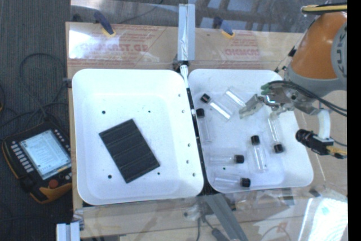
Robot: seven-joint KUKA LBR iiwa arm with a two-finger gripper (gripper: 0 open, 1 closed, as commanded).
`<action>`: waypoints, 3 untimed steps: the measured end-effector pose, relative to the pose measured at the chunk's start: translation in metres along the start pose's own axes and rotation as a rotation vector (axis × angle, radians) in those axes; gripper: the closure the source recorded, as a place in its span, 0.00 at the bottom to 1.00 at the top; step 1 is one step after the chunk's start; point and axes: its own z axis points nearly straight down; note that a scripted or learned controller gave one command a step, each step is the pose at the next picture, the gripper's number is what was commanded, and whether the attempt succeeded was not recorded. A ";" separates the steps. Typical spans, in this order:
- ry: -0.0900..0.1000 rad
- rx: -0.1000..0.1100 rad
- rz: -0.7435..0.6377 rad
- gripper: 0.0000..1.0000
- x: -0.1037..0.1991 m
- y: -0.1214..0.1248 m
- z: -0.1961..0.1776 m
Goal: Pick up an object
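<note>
My gripper [260,111] is hanging over the right bin [293,175], upper-middle area, arm [321,51] coming in from the right w/ the orange band up top. Fingers [248,109] look spread apart, one angled toward the left and one pointing down, nothing between them afaict. Right bin has a bunch of clear vials w/ black caps scattered around: one vial [234,96] just left of the gripper, another vial [257,152] lower down near the middle, plus a couple near the bottom edge. Left bin [84,121] has a flat black ridged pad [128,150] lying at an angle. Teach pendant [36,162] sits on the floor at far left.
</note>
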 end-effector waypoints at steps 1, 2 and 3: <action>-0.004 -0.003 -0.038 0.00 -0.030 0.049 0.097; -0.005 -0.010 -0.080 0.00 -0.031 0.086 0.103; 0.001 -0.017 -0.092 0.00 -0.065 0.037 0.100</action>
